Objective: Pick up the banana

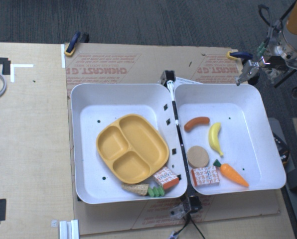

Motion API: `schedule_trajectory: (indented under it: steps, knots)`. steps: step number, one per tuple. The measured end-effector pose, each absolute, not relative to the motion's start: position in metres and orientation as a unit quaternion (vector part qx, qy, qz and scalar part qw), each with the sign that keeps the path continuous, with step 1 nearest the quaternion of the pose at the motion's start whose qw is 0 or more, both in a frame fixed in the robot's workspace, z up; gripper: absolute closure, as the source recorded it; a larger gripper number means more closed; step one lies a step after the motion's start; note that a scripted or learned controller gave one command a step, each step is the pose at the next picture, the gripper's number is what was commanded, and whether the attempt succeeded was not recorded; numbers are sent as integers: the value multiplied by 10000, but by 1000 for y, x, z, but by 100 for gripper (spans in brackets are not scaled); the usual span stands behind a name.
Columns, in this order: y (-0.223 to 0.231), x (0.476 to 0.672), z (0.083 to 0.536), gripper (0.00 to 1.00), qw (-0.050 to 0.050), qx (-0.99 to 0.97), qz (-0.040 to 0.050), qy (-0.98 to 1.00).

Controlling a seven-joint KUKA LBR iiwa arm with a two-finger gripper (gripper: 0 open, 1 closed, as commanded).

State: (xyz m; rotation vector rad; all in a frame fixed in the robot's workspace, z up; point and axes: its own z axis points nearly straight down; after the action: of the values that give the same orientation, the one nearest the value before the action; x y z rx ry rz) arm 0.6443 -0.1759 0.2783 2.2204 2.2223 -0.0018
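Observation:
The yellow banana (216,138) lies in the middle of the right bin (253,113), its length running roughly toward and away from the camera. My gripper (253,71) hangs above the right bin's far right corner, outside the rim, well up and to the right of the banana and apart from it. Nothing shows in its grasp.
Around the banana lie a red sausage (197,123), a tan round disc (198,157), a carrot (233,175) and a red-and-white carton (205,176). The left bin (83,133) holds a yellow divided plate (132,148), a small carton (166,178) and bits of toy food.

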Motion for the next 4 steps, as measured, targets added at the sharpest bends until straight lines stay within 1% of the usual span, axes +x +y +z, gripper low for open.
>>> schedule_trajectory:
  steps: [1,2,3,4]
  knots:
    - [-159,615,161,0,5,6289,-2,7775]
    - [-135,602,92,0,-1,5017,0,8651]
    - [-135,603,103,100,15,5028,3,8644]
    - [-125,497,92,100,4,4543,1,8909]
